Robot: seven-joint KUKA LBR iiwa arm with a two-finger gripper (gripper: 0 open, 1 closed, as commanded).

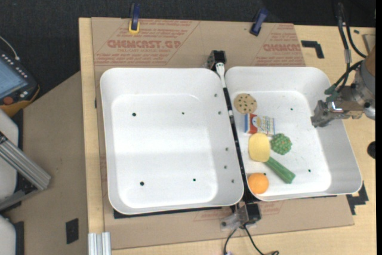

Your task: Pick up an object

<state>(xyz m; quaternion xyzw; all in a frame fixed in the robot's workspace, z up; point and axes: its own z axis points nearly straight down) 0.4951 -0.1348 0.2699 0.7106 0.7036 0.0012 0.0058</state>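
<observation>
Camera view, overhead at a slant. Two shallow white bins sit side by side on a brown cardboard sheet printed with red lettering. The left bin shows only its own small dark holes in the floor. The right bin holds all of the loose items, grouped toward its left half, close to the wall it shares with the left bin.

Contents of the right bin, from far to near: a round tan cookie with dark specks; just below it a small flat packet, white with red and blue print; a yellow rounded object touching the packet's near edge; a green broccoli-like piece just beside the yellow object on its right; a green stick-shaped piece running at a slant from under the yellow object toward the near right; and an orange ball at the near left corner, resting against the bin wall.

The gripper enters from the right and sits over the right-hand part of the right bin, near its right rim. It is well apart from the grouped items, with bare bin floor between it and the broccoli-like piece. Nothing is visible in it. The tip appears dark and blurred against the white floor, so I cannot tell whether it is spread or closed.

Two blue clamps grip the far edge of the cardboard.
</observation>
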